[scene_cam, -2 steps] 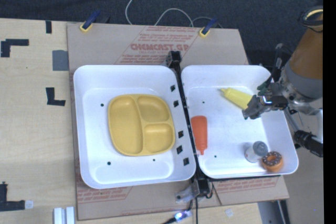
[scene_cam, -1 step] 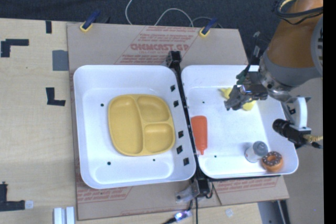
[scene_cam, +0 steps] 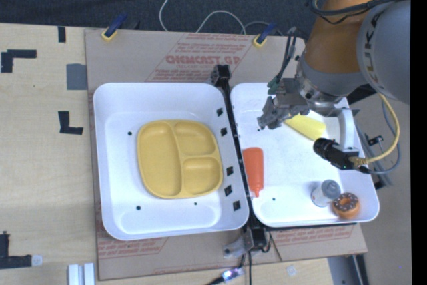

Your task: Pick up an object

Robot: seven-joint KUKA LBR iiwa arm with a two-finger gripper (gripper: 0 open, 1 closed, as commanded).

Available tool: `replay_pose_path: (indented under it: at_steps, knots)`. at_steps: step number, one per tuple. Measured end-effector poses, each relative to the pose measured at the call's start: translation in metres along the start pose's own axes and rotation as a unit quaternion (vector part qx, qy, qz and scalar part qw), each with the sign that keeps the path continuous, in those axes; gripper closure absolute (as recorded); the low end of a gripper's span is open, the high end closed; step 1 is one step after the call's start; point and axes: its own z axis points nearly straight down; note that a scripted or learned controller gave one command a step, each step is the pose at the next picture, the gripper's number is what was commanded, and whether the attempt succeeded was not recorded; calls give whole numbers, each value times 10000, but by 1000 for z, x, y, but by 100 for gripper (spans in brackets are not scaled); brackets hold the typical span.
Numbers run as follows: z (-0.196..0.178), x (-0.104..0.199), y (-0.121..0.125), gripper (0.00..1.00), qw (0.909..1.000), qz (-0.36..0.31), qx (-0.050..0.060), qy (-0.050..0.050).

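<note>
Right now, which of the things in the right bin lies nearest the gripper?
The yellow piece, just beside the gripper. The carrot lies lower by the divider; the grey cup and the donut sit in the far corner.

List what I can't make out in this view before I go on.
- Gripper finger state: too dark and small in the camera view.
- Yellow object: partly hidden under the arm.
- Small grey object and donut-like item: too small to identify.
</note>
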Motion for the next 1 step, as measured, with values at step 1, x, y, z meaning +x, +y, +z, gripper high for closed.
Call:
replay_pose_path:
  at_steps: [1]
  knots:
    - [3, 51, 25, 100, 10000, -8, -2, 2]
